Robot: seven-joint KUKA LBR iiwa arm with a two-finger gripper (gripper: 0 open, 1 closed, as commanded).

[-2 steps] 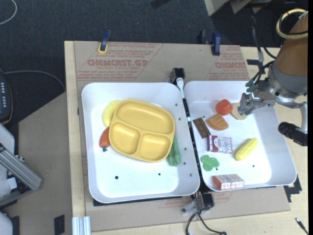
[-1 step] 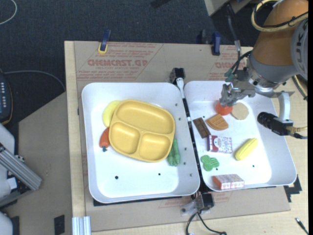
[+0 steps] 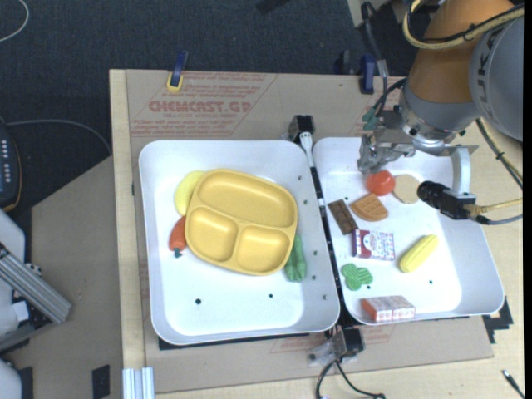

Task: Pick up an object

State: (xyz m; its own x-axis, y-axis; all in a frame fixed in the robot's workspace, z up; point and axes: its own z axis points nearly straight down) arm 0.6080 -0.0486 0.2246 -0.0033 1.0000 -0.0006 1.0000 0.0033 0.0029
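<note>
My gripper (image 3: 376, 158) hangs low over the back left part of the right bin (image 3: 465, 293). A red tomato (image 3: 381, 182) lies directly beneath and just in front of it. Whether they touch is unclear. A beige round piece (image 3: 406, 188) sits beside the tomato on its right. In front of them lie an orange pastry (image 3: 371, 208) and a brown bar (image 3: 341, 215). Further forward are a red-and-white carton (image 3: 373, 244), a yellow corn cob (image 3: 417, 253), a green piece (image 3: 357, 276) and a red box (image 3: 387, 307).
The left bin (image 3: 162, 298) holds a yellow divided tray (image 3: 241, 221), with a yellow fruit (image 3: 184, 192) and a red-orange vegetable (image 3: 177, 236) at its left and a green leafy item (image 3: 296, 261) at its right. A black cable plug (image 3: 440, 198) hangs over the right bin.
</note>
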